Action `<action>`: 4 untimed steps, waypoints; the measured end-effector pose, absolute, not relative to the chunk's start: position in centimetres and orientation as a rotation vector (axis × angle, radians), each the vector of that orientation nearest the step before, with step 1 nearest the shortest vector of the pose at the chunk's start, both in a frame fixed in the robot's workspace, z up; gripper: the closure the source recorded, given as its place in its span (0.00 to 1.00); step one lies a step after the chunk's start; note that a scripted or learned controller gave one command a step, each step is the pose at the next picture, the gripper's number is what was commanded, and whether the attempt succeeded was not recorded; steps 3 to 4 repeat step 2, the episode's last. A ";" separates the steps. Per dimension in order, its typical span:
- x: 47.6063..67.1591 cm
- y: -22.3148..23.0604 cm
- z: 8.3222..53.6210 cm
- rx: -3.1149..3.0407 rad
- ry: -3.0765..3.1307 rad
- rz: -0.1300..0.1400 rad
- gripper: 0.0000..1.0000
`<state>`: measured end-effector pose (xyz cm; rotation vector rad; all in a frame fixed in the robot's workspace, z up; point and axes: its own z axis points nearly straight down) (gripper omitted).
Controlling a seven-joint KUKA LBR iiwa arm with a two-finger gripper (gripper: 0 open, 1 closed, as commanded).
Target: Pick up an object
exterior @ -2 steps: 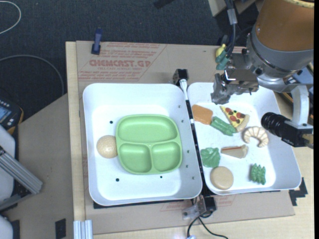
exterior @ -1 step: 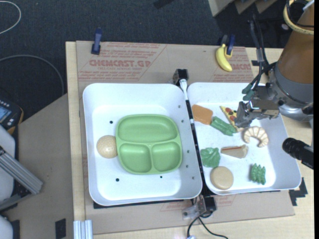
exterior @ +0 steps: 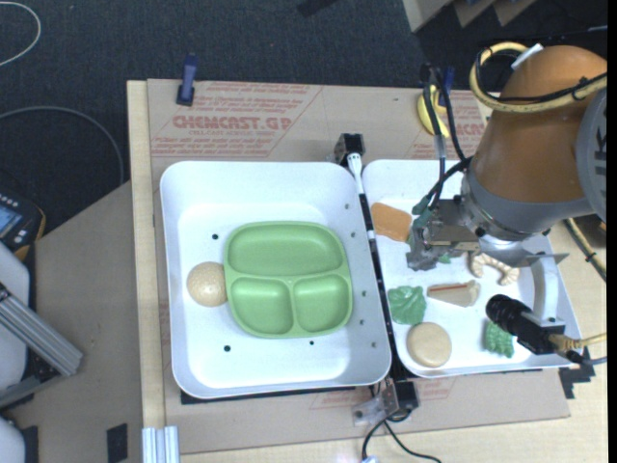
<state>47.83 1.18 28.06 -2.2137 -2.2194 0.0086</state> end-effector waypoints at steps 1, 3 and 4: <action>47.9 4.1 25.7 -2.215 -2.221 0.005 1.00; 48.1 7.0 42.1 -2.223 -2.235 -0.029 1.00; 48.1 7.0 42.1 -2.223 -2.235 -0.029 1.00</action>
